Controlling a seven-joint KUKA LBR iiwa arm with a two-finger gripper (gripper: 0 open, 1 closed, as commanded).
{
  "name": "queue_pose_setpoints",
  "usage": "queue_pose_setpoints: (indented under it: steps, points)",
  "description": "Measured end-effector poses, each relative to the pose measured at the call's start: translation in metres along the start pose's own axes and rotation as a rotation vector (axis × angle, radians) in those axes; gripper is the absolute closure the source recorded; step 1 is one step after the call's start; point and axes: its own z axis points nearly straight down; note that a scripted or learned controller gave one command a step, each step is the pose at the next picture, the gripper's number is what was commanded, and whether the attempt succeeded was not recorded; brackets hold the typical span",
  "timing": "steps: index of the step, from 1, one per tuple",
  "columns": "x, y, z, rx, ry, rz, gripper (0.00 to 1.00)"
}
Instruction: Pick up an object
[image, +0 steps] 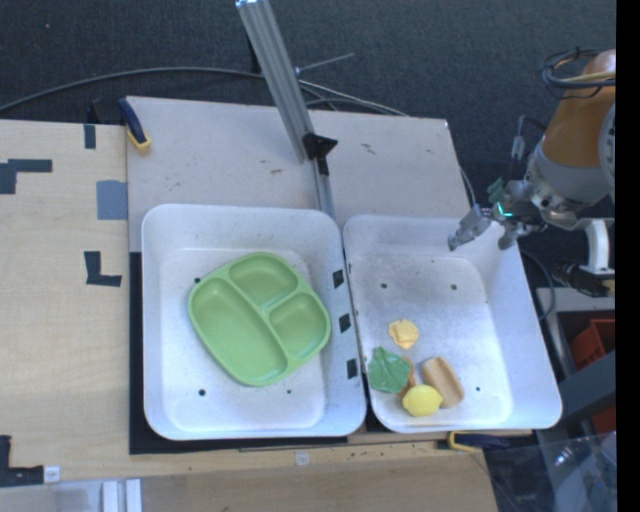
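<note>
claw (483, 229): fingers apart, holding nothing, over right bin's (520, 300) far edge
toys: lemon (421, 401), bread (442, 380), green leaf (389, 370), yellow bit (403, 333), bunched near front
feel: probably light, smooth plastic
grab: lemon's middle, might roll

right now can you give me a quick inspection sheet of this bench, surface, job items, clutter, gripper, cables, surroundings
surface: wooden bench bearing two white bins side by side, left bin and right bin; right bin floor looks scuffed.
job's things: in the right bin, near its front, a pale yellow piece, green leafy toy, yellow lemon and tan bread-like piece, clustered close.
clutter: green divided plate in the left bin; blue-handled clamp on the board behind it.
grippers: gripper open, above the right bin's far right corner, holding nothing.
cables: black cable running across the dark floor behind the bench.
surroundings: slanted metal pole; dark carpet.
</note>
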Motion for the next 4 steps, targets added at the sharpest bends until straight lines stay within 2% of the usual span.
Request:
queue_pose_setpoints:
  steps: [1, 2, 3, 4]
  points:
    - [0.002, -0.009, 0.047, 0.005, 0.001, 0.001, 0.0]
    - [0.007, -0.006, 0.093, 0.005, 0.001, 0.0, 0.0]
    - [0.008, -0.006, 0.122, 0.001, 0.0, 0.0, 0.0]
    - [0.008, -0.006, 0.111, 0.001, 0.0, -0.002, 1.0]
